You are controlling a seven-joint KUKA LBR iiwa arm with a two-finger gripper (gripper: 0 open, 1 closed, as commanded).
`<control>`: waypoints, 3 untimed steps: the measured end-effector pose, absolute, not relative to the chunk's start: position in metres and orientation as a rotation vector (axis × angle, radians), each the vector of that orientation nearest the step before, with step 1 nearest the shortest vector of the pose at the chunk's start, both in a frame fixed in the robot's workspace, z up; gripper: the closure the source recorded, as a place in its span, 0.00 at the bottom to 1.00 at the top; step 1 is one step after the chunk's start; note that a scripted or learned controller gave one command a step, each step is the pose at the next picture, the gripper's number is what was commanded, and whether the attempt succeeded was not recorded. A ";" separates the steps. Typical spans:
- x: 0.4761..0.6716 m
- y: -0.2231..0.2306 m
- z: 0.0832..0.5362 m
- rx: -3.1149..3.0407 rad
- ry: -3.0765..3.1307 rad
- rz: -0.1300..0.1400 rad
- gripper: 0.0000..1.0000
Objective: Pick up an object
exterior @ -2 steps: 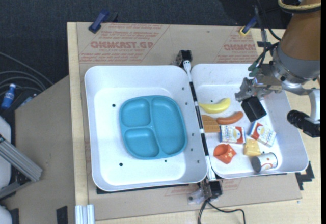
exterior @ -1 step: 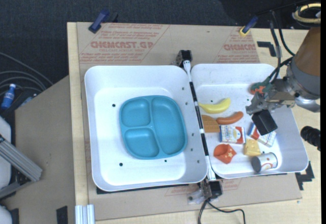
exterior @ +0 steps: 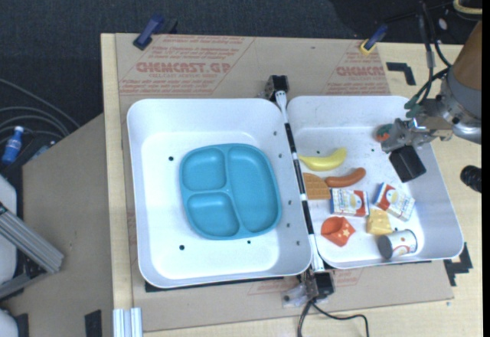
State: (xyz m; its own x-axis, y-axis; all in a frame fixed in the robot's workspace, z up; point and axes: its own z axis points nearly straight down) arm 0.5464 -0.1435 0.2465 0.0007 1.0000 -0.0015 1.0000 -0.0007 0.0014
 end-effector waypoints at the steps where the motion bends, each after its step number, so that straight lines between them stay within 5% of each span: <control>1: 0.600 -0.129 0.251 2.220 2.222 0.001 1.00; 2: 0.568 -0.078 0.249 2.223 2.224 -0.001 1.00; 3: 0.555 -0.106 0.257 2.223 2.223 -0.003 1.00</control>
State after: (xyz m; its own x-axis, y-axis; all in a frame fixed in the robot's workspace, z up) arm 0.5545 -0.1058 0.2568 0.0001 1.0000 0.0007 1.0000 -0.0001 -0.0030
